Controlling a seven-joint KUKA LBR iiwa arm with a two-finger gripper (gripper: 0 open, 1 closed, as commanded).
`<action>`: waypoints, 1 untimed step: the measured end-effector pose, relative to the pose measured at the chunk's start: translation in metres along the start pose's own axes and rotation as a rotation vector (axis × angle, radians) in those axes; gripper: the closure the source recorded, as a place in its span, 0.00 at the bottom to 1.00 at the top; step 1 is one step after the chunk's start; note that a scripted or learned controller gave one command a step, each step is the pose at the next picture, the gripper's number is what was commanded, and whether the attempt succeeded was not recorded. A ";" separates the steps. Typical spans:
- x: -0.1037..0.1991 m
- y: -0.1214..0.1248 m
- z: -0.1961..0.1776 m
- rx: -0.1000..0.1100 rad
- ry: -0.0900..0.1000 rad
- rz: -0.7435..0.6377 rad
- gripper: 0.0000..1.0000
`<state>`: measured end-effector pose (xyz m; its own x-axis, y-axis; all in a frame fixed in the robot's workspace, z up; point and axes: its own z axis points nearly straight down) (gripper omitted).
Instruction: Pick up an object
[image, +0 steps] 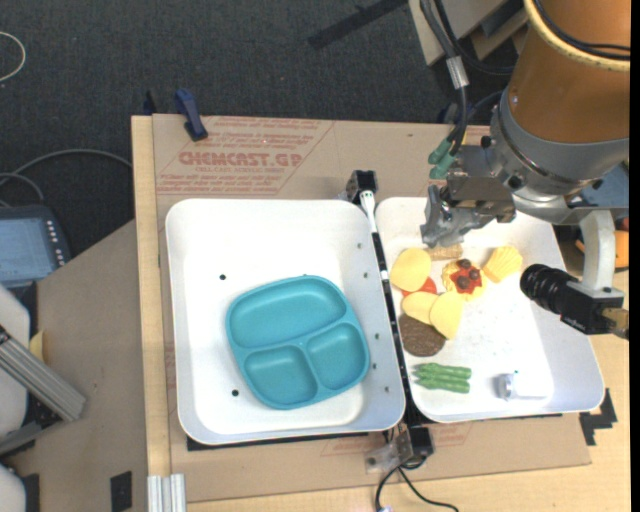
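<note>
1. Camera view: pincer (441, 240) low over the right bin (570, 385), at the toy food pile (440, 290) heaped by its left wall
2. Whether it is apart or together, I cannot tell
3. Blue tray (297, 340) lies in the left bin (200, 240)

One fixed camera above the bench (250, 150) — slanted down — both bins (200, 240) framed.

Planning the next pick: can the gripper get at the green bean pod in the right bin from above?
Probably yes. The green bean pod lies apart from the food pile, near the right bin's front edge, with nothing over it. The gripper sits at the bin's far end.
</note>
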<state>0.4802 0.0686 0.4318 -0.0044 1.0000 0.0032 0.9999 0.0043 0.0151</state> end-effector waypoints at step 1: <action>0.063 0.034 -0.109 -0.001 0.002 -0.003 1.00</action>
<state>0.5125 0.1316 0.5420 -0.0075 1.0000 0.0050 0.9998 0.0074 0.0162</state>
